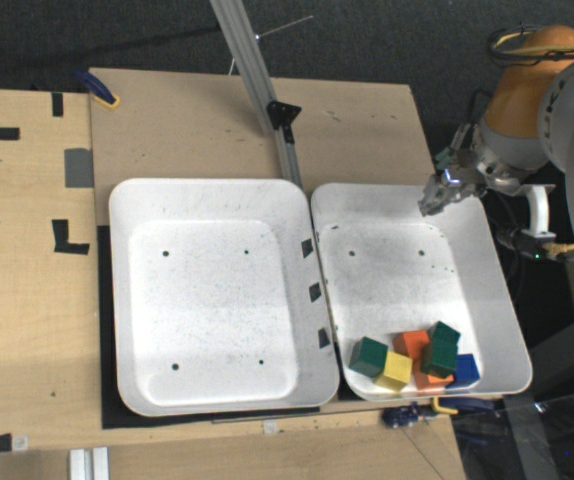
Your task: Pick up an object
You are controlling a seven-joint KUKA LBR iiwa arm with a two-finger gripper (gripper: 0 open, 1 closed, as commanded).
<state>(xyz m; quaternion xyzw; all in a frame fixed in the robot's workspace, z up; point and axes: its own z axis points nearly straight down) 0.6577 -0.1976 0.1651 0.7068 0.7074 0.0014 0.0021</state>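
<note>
Toward the left, one white bin (207,203) is lying bare; beside it, blocks (414,358) are crowding the right bin's (387,268) near corner, while the gripper (435,202) is hovering above its far rim, carrying nothing.

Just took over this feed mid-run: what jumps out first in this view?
The bright blocks jump out: green, orange, yellow and blue ones bunched in the near corner of the right bin. Next is the gripper, poised over that bin's far right rim, well away from the blocks. The left bin lies alongside.
</note>
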